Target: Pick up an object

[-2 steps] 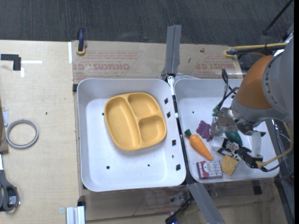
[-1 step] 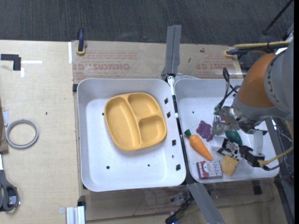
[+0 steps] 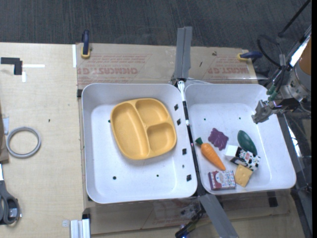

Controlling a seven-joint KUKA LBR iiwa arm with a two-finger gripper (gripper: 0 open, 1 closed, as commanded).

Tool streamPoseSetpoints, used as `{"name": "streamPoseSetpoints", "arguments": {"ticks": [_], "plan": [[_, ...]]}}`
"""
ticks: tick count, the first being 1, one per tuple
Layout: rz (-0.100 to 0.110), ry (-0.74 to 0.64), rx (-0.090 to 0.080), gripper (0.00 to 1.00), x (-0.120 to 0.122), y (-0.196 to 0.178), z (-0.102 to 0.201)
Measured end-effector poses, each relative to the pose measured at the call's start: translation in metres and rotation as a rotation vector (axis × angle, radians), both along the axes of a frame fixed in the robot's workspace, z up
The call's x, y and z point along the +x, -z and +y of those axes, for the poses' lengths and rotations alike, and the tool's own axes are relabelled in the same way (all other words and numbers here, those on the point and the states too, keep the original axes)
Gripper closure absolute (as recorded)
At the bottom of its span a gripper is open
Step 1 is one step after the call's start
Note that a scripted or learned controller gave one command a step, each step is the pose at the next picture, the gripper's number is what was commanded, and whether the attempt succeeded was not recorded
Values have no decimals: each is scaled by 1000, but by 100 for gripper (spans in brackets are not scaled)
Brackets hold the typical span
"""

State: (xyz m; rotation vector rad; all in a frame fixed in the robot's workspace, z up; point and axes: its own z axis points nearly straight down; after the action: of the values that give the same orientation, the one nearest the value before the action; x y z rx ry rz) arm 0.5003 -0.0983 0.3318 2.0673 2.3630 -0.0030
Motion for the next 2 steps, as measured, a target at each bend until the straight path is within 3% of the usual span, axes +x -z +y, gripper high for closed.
{"name": "streamPoseSetpoints", "arguments": {"ticks": [1,2], "plan": [[1,-148,0,100,-22,-3,-125],[1,-149,1,0,-22,-3,-124]]}}
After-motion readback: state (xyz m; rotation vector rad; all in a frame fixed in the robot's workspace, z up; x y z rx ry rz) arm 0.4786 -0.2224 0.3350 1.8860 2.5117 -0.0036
